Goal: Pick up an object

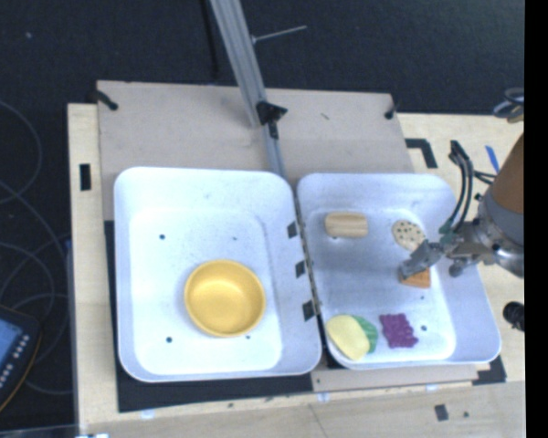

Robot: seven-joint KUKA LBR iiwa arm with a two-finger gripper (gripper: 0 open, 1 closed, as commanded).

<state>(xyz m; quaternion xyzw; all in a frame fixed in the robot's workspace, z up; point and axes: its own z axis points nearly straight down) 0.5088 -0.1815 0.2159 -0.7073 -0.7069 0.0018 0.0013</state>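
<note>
My gripper [415, 266] hangs low over the right side of the right bin [374, 190], reaching in from the right. A small orange piece [420, 280] lies directly under its tip, partly covered by it; whether they touch I cannot tell. Just above the gripper sits a round speckled cookie-like disc [404, 234]. A tan block [345, 224] lies further left in the same bin. A yellow and green item [350, 336] and a purple cluster [399, 329] rest near that bin's front edge.
The left bin [146, 199] holds a yellow bowl [224, 297]. A slanted metal post [242, 53] rises from behind the bins. A ridge with clips [301, 267] divides the two bins. Cables [461, 176] hang off the arm's wrist.
</note>
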